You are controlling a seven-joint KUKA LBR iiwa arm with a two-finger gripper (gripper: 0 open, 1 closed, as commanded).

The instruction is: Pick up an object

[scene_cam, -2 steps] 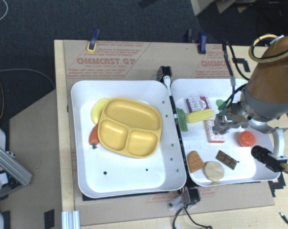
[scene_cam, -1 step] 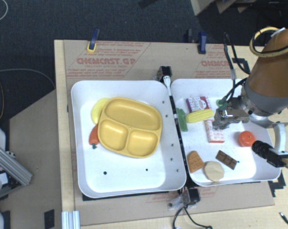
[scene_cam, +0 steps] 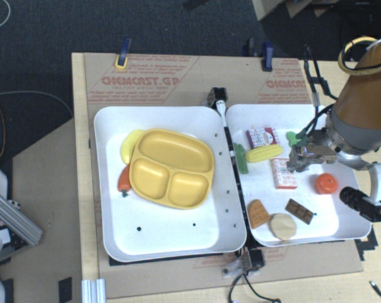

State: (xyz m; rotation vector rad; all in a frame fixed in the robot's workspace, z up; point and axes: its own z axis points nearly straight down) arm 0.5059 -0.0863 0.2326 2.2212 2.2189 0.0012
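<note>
A: Where was the gripper (scene_cam: 299, 163) seen?

B: It was recorded low over the right bin (scene_cam: 241, 115), at the upper right corner of the red-and-white packet (scene_cam: 284, 173), with the grey arm (scene_cam: 361, 115) behind it. Whether the fingers were spread or pressed together could not be told; nothing was seen between them.

A: What was noted nearest the packet?

B: A corn cob (scene_cam: 264, 153) was logged just above and left of the packet, lying on its side, its left end touching a green piece (scene_cam: 241, 159) at the bin's left wall. A second printed packet (scene_cam: 261, 136) was marked just above the cob. A small green item (scene_cam: 293, 137) was seen up and right of the first packet, partly hidden by the gripper. An orange round item (scene_cam: 327, 183) was noted to the packet's right, apart from it.

A: And farther off?

B: Below the packet, a brown cookie (scene_cam: 258, 213) and a pale round bun (scene_cam: 282, 226) were recorded, touching or nearly so, with a dark chocolate bar (scene_cam: 300, 211) to their right. Well left of the packet, in the left bin (scene_cam: 115, 188), an upturned yellow divided tray (scene_cam: 171, 168) was logged, with a yellow piece (scene_cam: 130, 144) and a red-orange pepper (scene_cam: 124, 180) tucked at its left edge.
</note>
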